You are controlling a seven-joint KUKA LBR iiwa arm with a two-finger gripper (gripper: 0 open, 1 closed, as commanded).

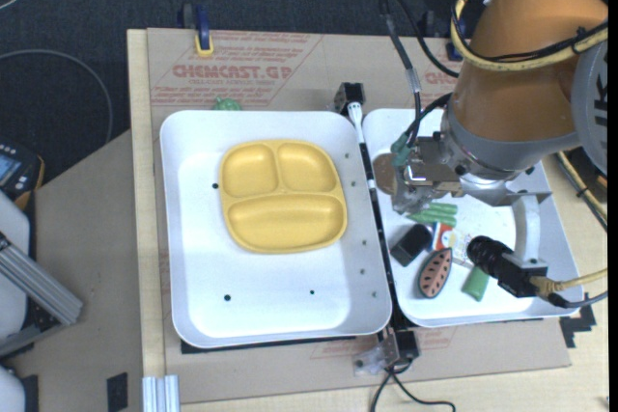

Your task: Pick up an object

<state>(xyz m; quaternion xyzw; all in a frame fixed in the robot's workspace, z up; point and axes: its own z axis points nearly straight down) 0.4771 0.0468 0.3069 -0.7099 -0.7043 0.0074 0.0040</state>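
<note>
The camera view is showing the grey, orange-banded arm (526, 63) reaching over the right white bin (550, 299), its gripper (415, 193) hanging low among small objects; whether it is clenched or released, I cannot tell. A green stick-shaped piece (435, 212) is lying just beside it, near a black block (410, 243), a brown oval (435, 273) and a green block (475, 283). A yellow three-compartment plastic plate (282, 196) is sitting in the left white bin (203, 304).

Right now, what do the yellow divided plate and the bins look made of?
Yellow divided plate: likely molded plastic, matte to satin; uniform colour, soft rounded dividers, only faint sheen. Left bin and right bin: probably thin formed plastic, smooth semi-gloss white; rounded corners and rolled rims suggest it, though coated metal can't be ruled out.
</note>
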